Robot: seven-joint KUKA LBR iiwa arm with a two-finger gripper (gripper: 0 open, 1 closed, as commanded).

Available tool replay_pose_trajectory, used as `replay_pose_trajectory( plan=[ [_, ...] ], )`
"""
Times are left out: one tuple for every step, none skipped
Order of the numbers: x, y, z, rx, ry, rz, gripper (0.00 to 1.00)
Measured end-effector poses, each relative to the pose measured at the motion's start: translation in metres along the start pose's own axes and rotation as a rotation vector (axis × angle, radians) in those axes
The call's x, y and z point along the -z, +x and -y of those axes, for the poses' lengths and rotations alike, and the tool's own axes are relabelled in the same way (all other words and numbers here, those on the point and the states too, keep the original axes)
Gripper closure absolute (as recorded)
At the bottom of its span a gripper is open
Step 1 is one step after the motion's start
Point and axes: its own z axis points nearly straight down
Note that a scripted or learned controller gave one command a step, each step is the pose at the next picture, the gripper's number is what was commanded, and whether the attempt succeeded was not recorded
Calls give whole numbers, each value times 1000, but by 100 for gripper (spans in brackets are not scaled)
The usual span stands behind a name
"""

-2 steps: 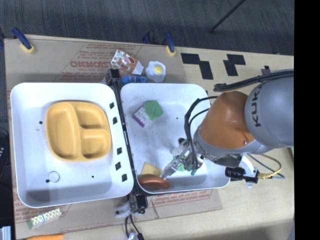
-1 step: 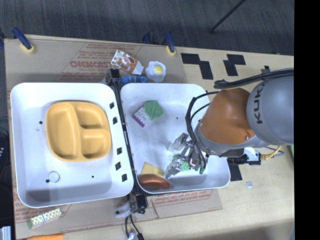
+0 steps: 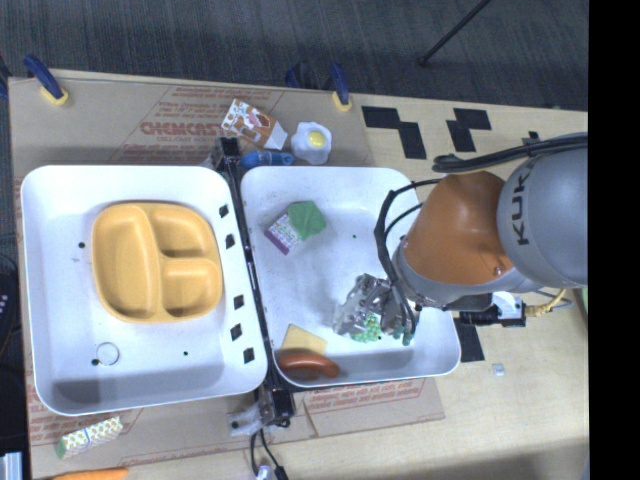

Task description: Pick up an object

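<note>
Two white bins side by side on the bench. Left bin (image 3: 40, 268): one yellow divided tray (image 3: 155, 260), three compartments, sitting roughly mid-bin, plus one small clear ring (image 3: 106, 353) near the bin's front-left corner.

Right bin (image 3: 350, 193): three loose items. One green block w/ a purple-and-white label (image 3: 295, 225) in the upper-left part, well apart from the rest. One pale yellow wedge (image 3: 304, 340) at the front edge, touching one reddish-brown sausage-shaped piece (image 3: 308, 365) just below it.

Arm in from the right, orange band (image 3: 455, 230) over the right bin's right side. Gripper (image 3: 372, 313) down low in the bin's lower-right area, metal parts and green bits around the tip. Claw open or closed? Can't tell from this angle, and can't see anything between the tips.

Outside the bins, back edge: one small printed carton (image 3: 243, 121), one blue item (image 3: 266, 158) next to it, one white-and-yellow cup-like thing (image 3: 312, 141). Front-left: one patterned packet (image 3: 88, 435).
</note>
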Motion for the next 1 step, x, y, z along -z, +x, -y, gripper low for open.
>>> replay_pose_trajectory(
  plan=[
    [0, 0, 0, 0, 0, 0, 0]
  ],
)
